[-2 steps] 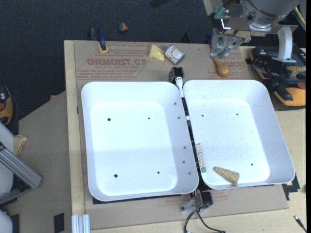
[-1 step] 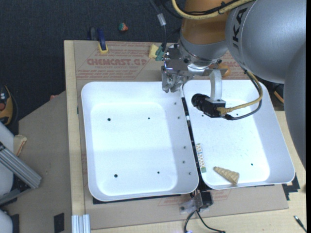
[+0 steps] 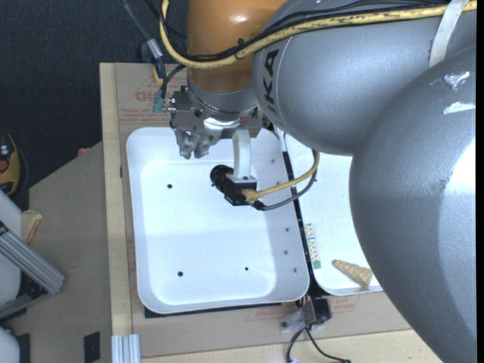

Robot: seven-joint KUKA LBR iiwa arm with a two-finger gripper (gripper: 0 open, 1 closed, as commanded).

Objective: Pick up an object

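Note:
My gripper (image 3: 193, 150) hangs over the back left part of the left white bin (image 3: 204, 278), under the orange wrist band. Nothing shows beneath it but bare bin floor. A white bracket (image 3: 242, 157) and a black part with a yellow cable (image 3: 231, 186) hang from the wrist just right of the gripper. A tan, ridged, cone-shaped object (image 3: 354, 272) lies at the front left of the right bin (image 3: 333, 203), well to the right of the gripper and nearer the camera. The large grey arm hides most of the right bin.
A narrow patterned strip (image 3: 312, 246) lies along the divide between the two bins. Cables (image 3: 162, 59) loop around the wrist at the back. A small black connector (image 3: 318, 310) sits on the bench's front edge. Metal framing (image 3: 30, 267) stands at the left.

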